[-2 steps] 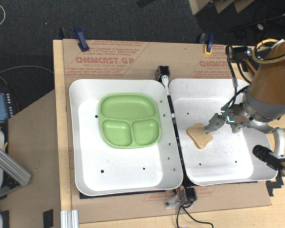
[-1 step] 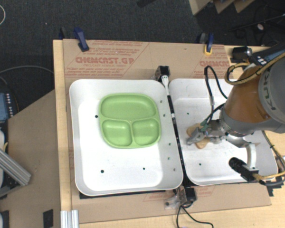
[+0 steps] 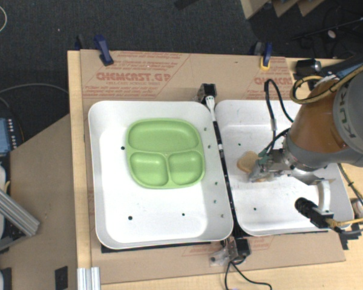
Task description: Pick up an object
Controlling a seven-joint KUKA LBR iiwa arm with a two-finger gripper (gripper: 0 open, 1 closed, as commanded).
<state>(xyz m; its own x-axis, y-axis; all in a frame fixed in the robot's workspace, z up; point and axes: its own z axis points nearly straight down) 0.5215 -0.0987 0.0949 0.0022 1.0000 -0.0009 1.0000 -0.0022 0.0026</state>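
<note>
The left shallow white bin [image 3: 106,180] holds a light green plastic plate [image 3: 164,153] with three parts. The right shallow white bin [image 3: 272,213] holds a small tan lump [image 3: 247,161] near its left side. The tool [image 3: 263,169] is low, just beside the lump. Whether it is apart or together is too hard to see. The brown cardboard surface [image 3: 139,71] has a blue clamp [image 3: 103,50]. Dark carpet floor [image 3: 109,11] lies behind.

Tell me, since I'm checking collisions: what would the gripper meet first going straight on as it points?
Probably the tan object just ahead of the gripper in the right bin, though depth is unclear here.
</note>
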